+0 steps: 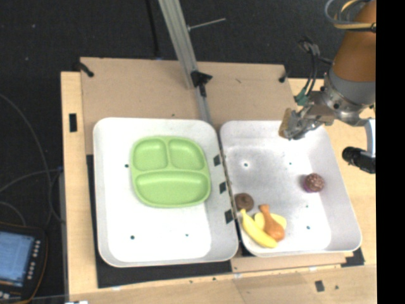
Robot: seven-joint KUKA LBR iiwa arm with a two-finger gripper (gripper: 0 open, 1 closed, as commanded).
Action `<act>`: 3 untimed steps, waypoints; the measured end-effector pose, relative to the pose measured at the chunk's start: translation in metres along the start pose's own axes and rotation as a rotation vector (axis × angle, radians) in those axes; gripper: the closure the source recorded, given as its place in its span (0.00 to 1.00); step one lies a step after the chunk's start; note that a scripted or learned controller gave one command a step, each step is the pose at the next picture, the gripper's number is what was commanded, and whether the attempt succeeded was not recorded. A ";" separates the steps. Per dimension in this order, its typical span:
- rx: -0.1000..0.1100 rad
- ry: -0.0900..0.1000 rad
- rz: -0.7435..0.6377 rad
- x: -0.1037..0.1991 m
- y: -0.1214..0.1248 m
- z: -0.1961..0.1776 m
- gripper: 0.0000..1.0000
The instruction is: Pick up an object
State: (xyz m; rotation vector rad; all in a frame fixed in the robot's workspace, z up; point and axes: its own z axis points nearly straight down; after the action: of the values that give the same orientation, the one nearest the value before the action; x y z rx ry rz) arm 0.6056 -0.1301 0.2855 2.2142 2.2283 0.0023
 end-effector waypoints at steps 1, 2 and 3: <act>0.000 0.000 0.000 0.046 -0.010 -0.003 1.00; 0.002 -0.001 0.001 0.092 -0.022 0.014 1.00; 0.002 0.000 0.000 0.141 -0.036 0.030 1.00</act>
State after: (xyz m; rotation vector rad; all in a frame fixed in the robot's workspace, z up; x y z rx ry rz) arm 0.5684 0.0102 0.2559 2.2154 2.2291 0.0001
